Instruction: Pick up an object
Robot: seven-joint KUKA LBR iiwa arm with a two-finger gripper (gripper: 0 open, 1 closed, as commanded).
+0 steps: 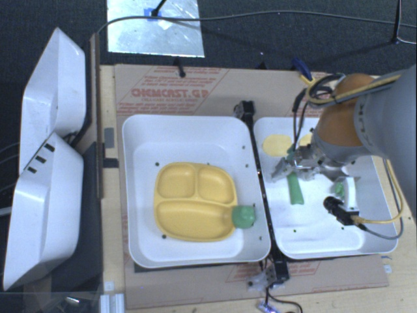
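- nearest the lens, the grey arm with its orange band fills the upper right and reaches down over the right bin; going back to the left edge from there:
- two white moulded plastic shells sit beside the table, off the work area, glossy and rounded.
- left bin: shallow white plastic with smooth walls, likely so that loose things stay corralled.
- inside it lies a yellow divided tray, flat, three compartments, rounded corners, matte plastic.
- a small green rounded object touches the tray's lower right corner, soft-looking in outline.
- right bin: a pale yellow disc lies flat near its upper left.
- the claw hangs low just above a green stick-shaped piece, which lies lengthwise on the bin floor; this looks the likeliest pick target.
- whether its metal prongs are spread or closed, i cannot tell; nothing is visibly held.
- a small white and green item lies to the right, partly under the arm.
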